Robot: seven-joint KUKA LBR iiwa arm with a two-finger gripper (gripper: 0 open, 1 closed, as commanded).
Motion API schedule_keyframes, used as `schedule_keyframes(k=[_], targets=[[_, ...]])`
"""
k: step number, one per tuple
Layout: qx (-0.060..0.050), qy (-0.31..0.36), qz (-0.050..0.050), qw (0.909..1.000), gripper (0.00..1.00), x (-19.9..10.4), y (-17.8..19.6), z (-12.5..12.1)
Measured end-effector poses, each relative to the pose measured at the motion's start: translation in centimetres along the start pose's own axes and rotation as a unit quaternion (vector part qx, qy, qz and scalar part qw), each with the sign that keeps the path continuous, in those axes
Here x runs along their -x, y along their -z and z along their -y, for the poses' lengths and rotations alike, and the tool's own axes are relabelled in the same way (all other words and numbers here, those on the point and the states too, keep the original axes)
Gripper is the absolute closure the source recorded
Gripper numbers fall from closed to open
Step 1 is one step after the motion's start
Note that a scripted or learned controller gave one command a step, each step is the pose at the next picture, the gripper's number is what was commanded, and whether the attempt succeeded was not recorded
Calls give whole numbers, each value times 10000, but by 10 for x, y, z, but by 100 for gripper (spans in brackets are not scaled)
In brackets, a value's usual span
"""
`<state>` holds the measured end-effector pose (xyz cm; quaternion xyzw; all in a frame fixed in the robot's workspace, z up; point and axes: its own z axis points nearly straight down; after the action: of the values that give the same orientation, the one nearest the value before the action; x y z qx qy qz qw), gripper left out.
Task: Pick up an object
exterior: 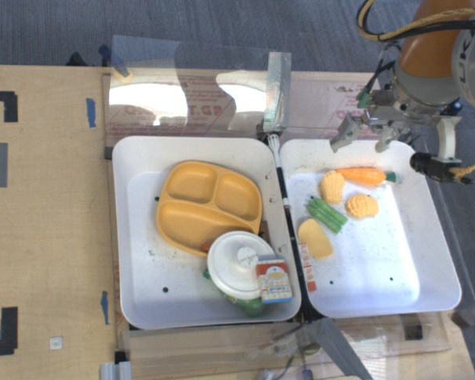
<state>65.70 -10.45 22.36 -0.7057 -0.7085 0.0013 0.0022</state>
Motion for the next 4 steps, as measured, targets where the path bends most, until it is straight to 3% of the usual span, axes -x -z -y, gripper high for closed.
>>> schedule_keyframes(k=[1, 2, 3, 4], targets=[[39, 144, 13, 9999, 0, 19, 54, -4], [35, 905, 18, 9959, 0, 24, 80, -9], [-21, -429, -3, 9991, 0, 44, -6, -10], [30, 89, 16, 10000, 0, 67, 32, 11]])
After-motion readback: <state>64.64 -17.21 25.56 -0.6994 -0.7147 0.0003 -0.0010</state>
